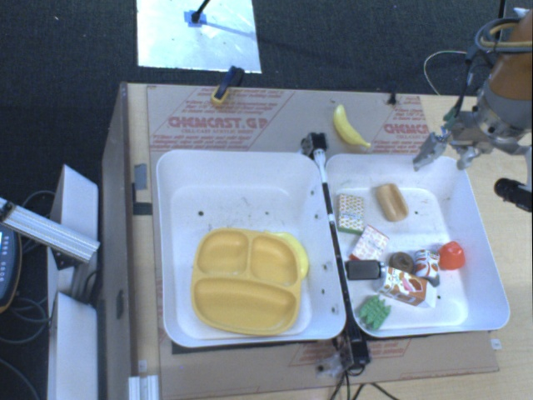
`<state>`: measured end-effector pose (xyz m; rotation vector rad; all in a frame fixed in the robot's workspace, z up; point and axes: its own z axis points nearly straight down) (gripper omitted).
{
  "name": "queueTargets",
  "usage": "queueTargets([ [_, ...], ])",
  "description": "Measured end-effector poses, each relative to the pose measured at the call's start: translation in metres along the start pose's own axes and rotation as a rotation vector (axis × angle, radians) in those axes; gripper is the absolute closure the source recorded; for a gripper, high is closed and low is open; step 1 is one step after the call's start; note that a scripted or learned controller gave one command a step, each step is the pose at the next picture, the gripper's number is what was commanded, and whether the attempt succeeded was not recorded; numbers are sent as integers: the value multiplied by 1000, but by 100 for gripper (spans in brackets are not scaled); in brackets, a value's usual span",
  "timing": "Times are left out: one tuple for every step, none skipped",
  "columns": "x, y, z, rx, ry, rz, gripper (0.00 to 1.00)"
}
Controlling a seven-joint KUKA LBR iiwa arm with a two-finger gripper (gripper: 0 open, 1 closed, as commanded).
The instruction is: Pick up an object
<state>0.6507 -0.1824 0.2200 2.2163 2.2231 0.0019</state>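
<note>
Grey and orange, the arm (506, 73) is entering at the upper right of the frame, its upper part cut off by the edge. Its gripper (444, 152) is hanging over the far rim of the right bin (487, 257), its two fingers spread wide with nothing between them.

Small things in the right bin are crowding together and are hard to identify. A bread roll (390, 202) is lying in the upper part, a patterned card (351, 212) left of it, and a red-and-white packet (369, 243) below. Lower down, a black block (363, 269), a dark brown ring (402, 262), an orange ball (450, 256), a crumpled wrapper (405, 287) and a green toy (374, 312) are sitting close together.

The left bin (179, 223) is holding a yellow divided plate (246, 280) in its lower half.

A banana (350, 129) is lying on the cardboard sheet (250, 119) beyond the bins, at upper centre. Dark carpet (58, 48) is showing around the bench, with a shiny silver square (197, 22) at the top.
</note>
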Motion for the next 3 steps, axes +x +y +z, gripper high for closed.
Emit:
queueTargets([
  [45,-3,132,5,2,-2,0],
  [44,-1,118,-2,0,-4,100],
  [133,5,34,-2,2,-2,100],
])
